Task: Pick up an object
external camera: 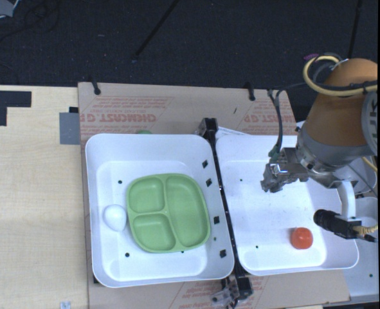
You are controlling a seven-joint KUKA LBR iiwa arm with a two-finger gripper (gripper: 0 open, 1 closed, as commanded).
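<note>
The gripper (pixel 271 179) is seen over the right bin (pixel 254 253); whether it is spread or pressed together cannot be told. An orange ball (pixel 301 238) lies near that bin's front, apart from the gripper. A green plate (pixel 167 212) and a white egg (pixel 115 217) sit in the left bin (pixel 106 156).

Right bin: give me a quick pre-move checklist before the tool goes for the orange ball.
1. Orange ball in the right bin, near its front: ok.
2. Ball free of neighbours, nothing touching it: ok.
3. Tool over the same bin: ok.
4. Tool lined up above the ball: not ok, it sits farther back and to the left.
5. Finger opening: cannot tell.
6. Tool carrying anything: cannot tell.
</note>
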